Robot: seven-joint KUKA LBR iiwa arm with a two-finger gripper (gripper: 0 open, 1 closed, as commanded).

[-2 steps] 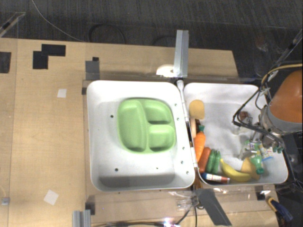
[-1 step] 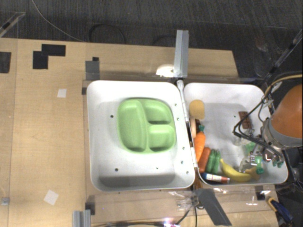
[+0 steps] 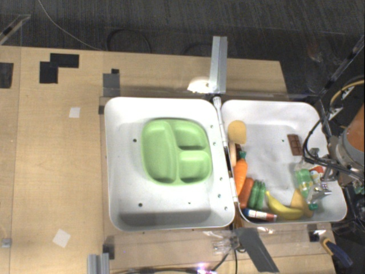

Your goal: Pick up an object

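Pick not done: jaws [image 3: 317,192] low at right bin [image 3: 268,116] corner just right of banana [image 3: 283,210], apart or together I can't tell, probably nothing lifted.

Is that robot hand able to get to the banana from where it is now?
Probably yes. The hand hovers over the right bin, close to the banana, which lies at the bin's front edge with its top uncovered. A marker and green pieces crowd its left end, though.

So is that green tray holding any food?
Empty. The green tray lies flat in the left bin, and all three of its compartments show bare green.
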